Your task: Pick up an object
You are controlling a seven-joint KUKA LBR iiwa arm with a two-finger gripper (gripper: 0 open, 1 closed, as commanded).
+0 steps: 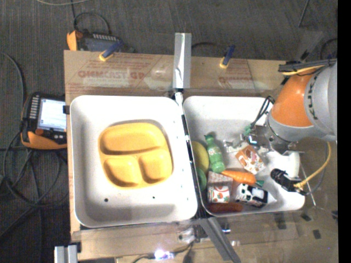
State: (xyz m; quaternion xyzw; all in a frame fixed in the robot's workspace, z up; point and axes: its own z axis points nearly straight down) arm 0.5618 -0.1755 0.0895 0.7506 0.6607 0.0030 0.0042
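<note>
1. objects for picking lie clustered in the right bin (219, 106): a green bottle (215, 152), a yellow banana-like piece (201, 156), an orange carrot (239, 176), a small printed carton (219, 193), a black-and-white toy (252, 194), a dark red sausage-like piece (225, 207) and an orange-patterned packet (249, 159).
2. carrot lies across the pile, just above the carton and the black-and-white toy.
3. left bin (82, 147) holds a yellow divided tray (136, 153), sitting near its middle.
4. end effector (256, 141) is low over the right bin's far side, just beside the orange-patterned packet; whether it is wide, narrow or holding anything cannot be told from this view.
5. arm (299, 111), with its orange band, reaches in from the right over the bin's edge.
6. worktop (131, 73) is brown board, with two clamps at its far edge.
</note>
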